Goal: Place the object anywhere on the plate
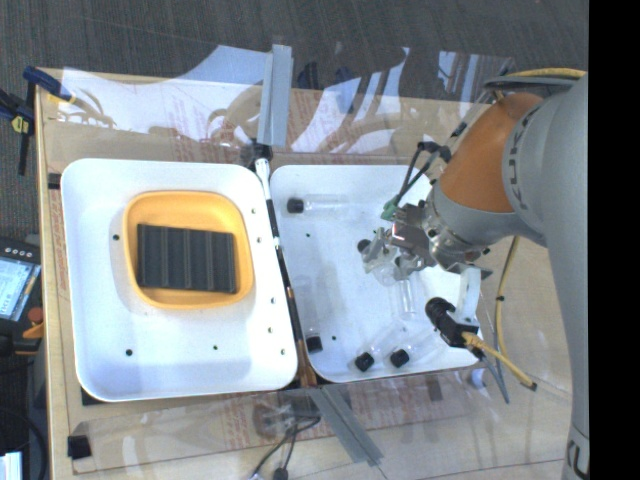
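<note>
— Plate, yellow, rounded-square with a dark ribbed centre, sits mid left white bin, wide margins all round.

— I see the gripper over the right white bin; grip unreadable, object unidentifiable.

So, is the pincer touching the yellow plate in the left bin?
Apart. The camera view shows the pincer over the right bin, with the bins' rims between it and the plate.

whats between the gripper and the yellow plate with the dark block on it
In the camera view, bare white floor of the right bin, then the two bins' adjoining rims, lie between the gripper and the yellow plate in the left bin.
</note>
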